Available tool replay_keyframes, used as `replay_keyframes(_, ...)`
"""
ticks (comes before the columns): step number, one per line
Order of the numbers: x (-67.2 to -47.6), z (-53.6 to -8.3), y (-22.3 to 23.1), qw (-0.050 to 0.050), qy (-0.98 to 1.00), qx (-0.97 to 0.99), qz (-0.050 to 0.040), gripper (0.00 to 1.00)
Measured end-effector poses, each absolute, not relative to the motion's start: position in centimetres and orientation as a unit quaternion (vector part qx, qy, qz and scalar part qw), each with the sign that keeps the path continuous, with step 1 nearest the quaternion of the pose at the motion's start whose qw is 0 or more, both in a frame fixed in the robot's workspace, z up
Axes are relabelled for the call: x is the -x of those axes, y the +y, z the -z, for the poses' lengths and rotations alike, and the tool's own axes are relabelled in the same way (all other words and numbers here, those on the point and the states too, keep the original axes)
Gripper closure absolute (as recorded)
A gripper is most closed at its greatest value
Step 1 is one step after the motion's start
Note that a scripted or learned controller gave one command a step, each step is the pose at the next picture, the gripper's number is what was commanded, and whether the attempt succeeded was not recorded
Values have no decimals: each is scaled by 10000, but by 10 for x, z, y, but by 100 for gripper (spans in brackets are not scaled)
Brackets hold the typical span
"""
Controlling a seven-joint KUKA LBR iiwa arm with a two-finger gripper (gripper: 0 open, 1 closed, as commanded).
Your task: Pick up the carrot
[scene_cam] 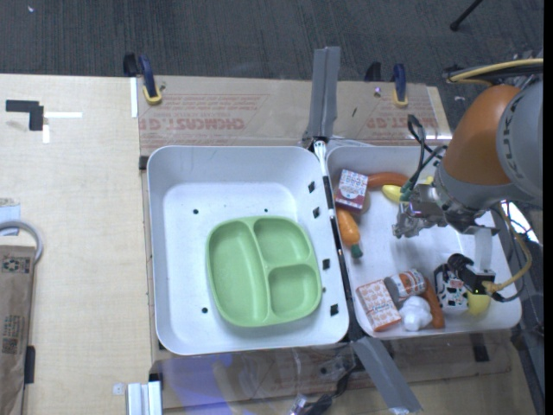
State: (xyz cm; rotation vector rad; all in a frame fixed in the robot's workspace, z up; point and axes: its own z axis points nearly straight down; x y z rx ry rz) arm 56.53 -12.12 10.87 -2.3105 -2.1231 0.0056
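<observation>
The carrot is a short orange piece with a dark green end. It lies lengthwise against the left wall of the right bin, just below a small red-and-white box. My gripper hangs over the middle of that bin, about a hand's width to the right of the carrot and apart from it. Its fingers point down and stand open with nothing between them.
An orange-red oblong item and a yellow banana lie at the right bin's back. Near its front are a printed box, a small can, a white lump and a cow toy. The left bin holds a green divided plate.
</observation>
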Motion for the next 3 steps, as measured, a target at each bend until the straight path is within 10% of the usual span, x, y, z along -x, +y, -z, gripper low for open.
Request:
replay_keyframes(1, -491, -213, -122, 6, -6297, 7769, -13, 100)
replay_keyframes(3, -478, -211, -200, 8, -9074, 4203, 1, 100)
